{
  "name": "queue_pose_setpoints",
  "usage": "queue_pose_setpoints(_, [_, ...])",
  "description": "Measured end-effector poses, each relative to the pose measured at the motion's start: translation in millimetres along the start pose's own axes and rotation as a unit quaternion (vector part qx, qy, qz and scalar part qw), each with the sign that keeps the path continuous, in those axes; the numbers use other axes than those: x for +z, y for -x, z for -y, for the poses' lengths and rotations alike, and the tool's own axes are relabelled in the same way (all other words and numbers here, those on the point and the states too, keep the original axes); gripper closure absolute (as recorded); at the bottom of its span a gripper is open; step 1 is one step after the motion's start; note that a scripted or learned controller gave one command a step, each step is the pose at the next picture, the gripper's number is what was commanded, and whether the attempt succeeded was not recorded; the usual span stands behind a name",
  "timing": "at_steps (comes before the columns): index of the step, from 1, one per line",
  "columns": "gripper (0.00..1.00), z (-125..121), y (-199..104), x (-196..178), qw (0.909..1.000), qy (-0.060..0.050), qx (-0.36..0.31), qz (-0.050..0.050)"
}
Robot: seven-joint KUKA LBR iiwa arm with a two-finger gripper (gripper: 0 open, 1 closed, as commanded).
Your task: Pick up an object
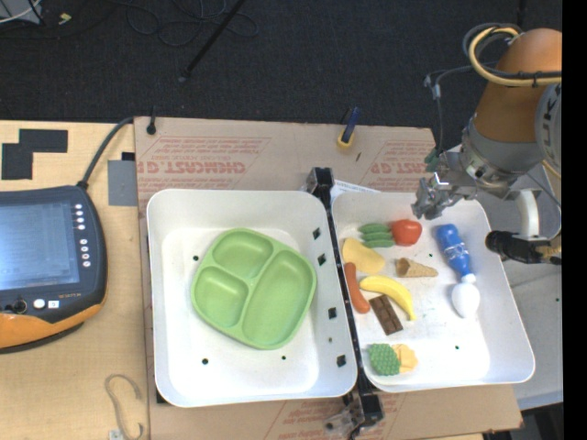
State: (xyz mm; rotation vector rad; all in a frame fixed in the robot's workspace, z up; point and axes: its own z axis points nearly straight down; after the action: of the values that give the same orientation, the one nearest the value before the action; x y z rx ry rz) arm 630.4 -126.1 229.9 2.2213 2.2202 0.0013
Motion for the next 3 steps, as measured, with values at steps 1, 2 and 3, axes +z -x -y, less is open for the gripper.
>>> queue_pose_setpoints(1, [1.0, 50, -23, 9, 1.0, -0.004, 0.001, -0.001])
queue_pose_setpoints(2, [1.0, 81, -60, 7, 1.0, -0.004, -0.001, -0.001])
queue_pose_setpoints(3, [1.0, 95, -66, -7, 1.0, -0.003, -0.001, -0.001])
